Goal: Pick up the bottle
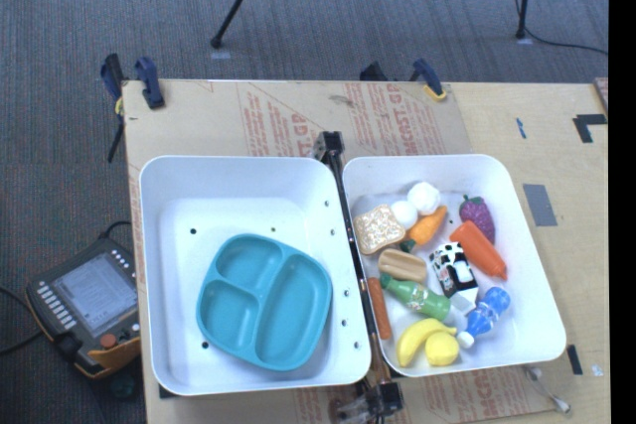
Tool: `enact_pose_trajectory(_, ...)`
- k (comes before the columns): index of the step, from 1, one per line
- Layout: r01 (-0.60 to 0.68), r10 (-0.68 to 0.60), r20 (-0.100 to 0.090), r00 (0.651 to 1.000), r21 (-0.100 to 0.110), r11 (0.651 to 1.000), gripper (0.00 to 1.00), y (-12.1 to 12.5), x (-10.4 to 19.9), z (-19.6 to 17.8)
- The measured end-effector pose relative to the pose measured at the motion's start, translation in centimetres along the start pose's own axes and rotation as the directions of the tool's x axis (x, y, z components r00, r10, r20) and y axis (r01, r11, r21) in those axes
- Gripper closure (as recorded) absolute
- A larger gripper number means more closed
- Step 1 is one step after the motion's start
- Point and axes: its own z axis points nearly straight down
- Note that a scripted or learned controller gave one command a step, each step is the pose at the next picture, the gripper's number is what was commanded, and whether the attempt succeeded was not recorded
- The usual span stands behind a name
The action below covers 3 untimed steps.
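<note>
Closest in, dark clamp fitting at counter's front edge, between the two bins. Just behind, in right bin: yellow banana touching a lemon, blue-and-white item beside them. Green bottle lying on its side near that bin's middle, between banana and hot-dog bun, cap end pointing right, orange sausage along its left. Farther back: black-and-white carton, two carrots, toast slice, white balls, purple piece. In left bin, teal divided plate lying flat. State of tool: cannot tell.
</note>
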Motion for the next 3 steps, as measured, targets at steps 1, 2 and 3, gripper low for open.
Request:
enact_pose_trajectory(1, 0.005, -0.005, -0.002, 1.0, 0.002, 1.0, 1.0, -0.01, 0.02, 0.01)
enact_pose_trajectory(2, 0.006, -0.006, -0.002, 1.0, 0.001, 1.0, 1.0, 0.01, 0.02, 0.01)
enact_pose_trajectory(3, 0.007, -0.007, -0.002, 1.0, 0.001, 1.0, 1.0, 0.01, 0.02, 0.01)
